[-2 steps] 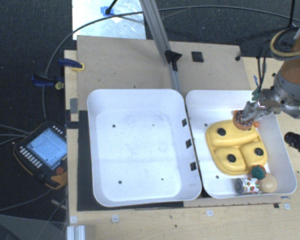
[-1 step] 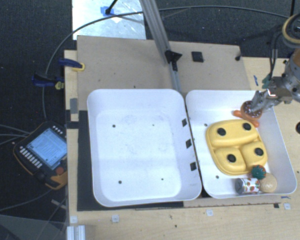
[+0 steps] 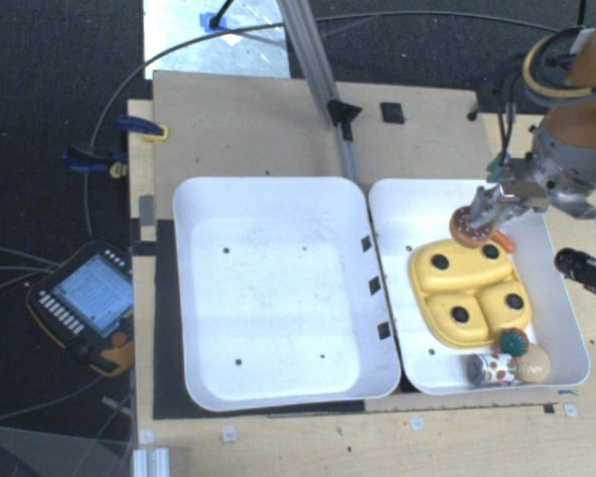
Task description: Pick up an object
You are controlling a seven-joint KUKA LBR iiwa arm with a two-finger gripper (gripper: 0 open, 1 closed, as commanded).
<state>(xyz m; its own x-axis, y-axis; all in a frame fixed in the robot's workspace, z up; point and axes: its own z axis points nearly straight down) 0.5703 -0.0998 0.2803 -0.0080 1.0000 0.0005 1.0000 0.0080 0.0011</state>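
Observation:
My gripper (image 3: 485, 215) hangs low over the far part of the right bin (image 3: 397, 266), just above a brown ring-shaped object (image 3: 467, 231) with an orange piece beside it. The ring lies against the far edge of a large yellow moulded object (image 3: 467, 291) with black dots. Whether the gripper touches the ring is hidden by the gripper body. At the bin's near right corner sit a small printed can (image 3: 489, 369), a teal knobbly ball (image 3: 514, 343) and a beige ball (image 3: 533, 364).
The left bin (image 3: 268, 286) stands beside the right one, with black clips (image 3: 374, 284) along the shared rim. A metal pole (image 3: 318, 63) slants across the back of the bench. A teach pendant (image 3: 87, 298) lies off the bench at the left.

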